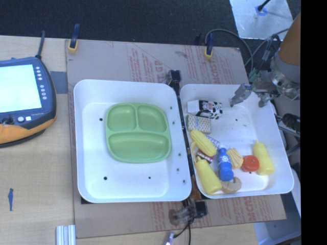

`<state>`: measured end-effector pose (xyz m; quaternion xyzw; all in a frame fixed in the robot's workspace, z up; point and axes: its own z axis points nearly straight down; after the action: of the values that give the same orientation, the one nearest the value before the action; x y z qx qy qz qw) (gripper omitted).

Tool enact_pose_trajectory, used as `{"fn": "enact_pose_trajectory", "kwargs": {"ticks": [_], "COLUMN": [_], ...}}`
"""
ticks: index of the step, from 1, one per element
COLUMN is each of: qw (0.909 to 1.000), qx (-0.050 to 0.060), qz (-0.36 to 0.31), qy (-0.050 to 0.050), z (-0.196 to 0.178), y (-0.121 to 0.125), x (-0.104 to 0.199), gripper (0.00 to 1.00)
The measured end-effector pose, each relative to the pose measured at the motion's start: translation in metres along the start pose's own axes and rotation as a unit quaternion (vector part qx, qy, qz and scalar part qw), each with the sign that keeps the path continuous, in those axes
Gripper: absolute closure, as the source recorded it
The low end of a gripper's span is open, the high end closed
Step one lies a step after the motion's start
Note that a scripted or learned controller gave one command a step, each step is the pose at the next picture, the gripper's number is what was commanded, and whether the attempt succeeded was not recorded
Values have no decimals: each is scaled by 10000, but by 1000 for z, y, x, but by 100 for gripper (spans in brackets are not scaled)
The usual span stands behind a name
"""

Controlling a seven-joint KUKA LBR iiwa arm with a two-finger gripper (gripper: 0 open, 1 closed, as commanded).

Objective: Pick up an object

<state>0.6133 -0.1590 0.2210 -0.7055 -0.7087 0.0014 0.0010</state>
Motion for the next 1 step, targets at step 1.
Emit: {"fn": "enact_pose_trajectory", "kwargs": {"ticks": [1], "qw": [10000], "qx": [8], "qz": [-8], "qy": [-3], "z": [55], "y": [7], "x": [31], "gripper": [0]}}
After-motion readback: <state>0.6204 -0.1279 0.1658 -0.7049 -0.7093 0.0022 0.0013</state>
